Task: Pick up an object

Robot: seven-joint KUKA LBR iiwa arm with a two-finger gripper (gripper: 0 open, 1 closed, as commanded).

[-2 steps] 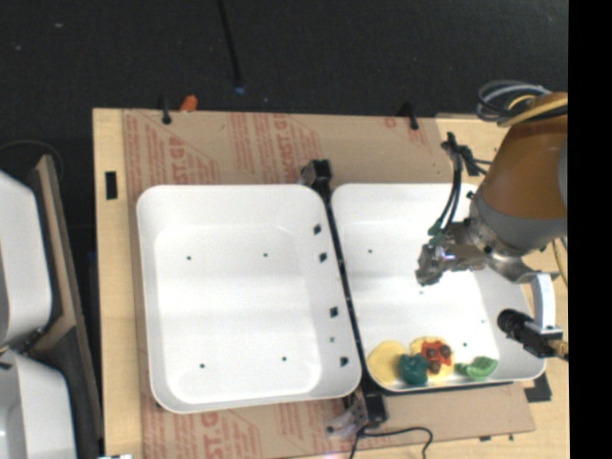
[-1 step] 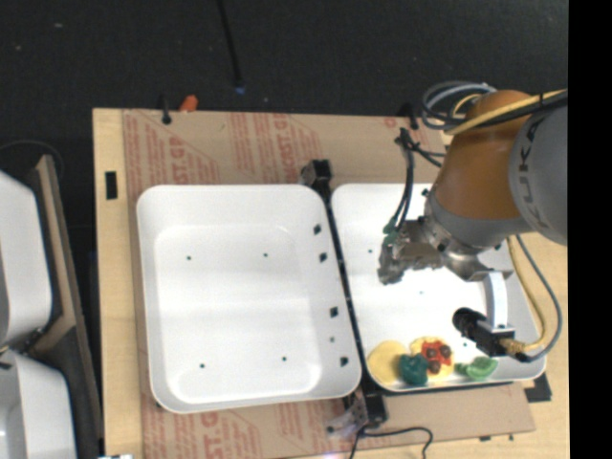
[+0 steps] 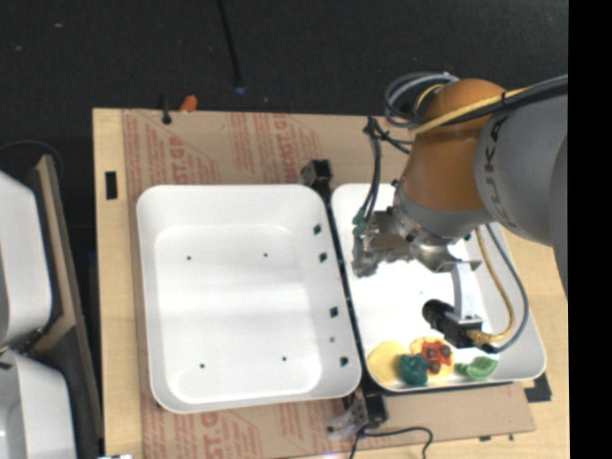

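Observation:
My gripper (image 3: 366,254) hangs low over the right bin (image 3: 521,352), close to that bin's left wall and towards its back. Several small things lie along the right bin's front edge: a pale yellow piece (image 3: 385,359), a teal piece (image 3: 413,371), a red and orange piece (image 3: 438,351) and a green piece (image 3: 478,368). The gripper stands well behind them, a good way from the yellow piece. The grey arm with its orange band (image 3: 449,161) covers the back of the right bin.
The left bin (image 3: 153,256) sits beside the right one, their walls touching along a divider with black clips (image 3: 335,285). Both rest on a cardboard sheet (image 3: 220,151) on the bench. A cable (image 3: 382,438) runs along the front edge.

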